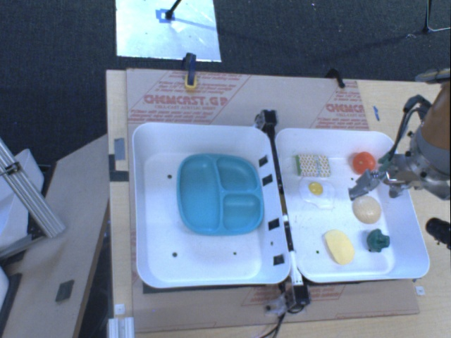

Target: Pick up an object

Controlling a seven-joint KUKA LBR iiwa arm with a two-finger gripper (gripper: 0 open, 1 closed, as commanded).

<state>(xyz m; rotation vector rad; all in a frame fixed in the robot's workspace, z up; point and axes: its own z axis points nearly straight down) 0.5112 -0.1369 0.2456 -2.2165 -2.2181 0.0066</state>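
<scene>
Spanning the view, a tan worktop point(232, 90) printed with red lettering carries two shallow white bins side by side. Left bin point(151, 210): one blue divided tray point(218, 192), three compartments, lying flat near the bin's centre. Right bin point(409, 255): six small items. Grey arm point(433, 150) enters from the right, over the right bin's far-right rim. Claw point(366, 185) hangs above the right bin, between the orange ball and the beige egg-shaped piece; whether its fingers are parted or closed cannot be told, and nothing is seen between them. Yellow oblong piece point(339, 246), near the bin's front edge. Green-and-white patterned block point(312, 165), toward the back left. Beige egg-shaped piece point(366, 209), just below the claw. Fried-egg piece point(316, 190), white with a yellow centre, just in front of the patterned block. Orange ball point(363, 162), back right. Dark green small item point(378, 241), front right, beside the yellow piece.
</scene>
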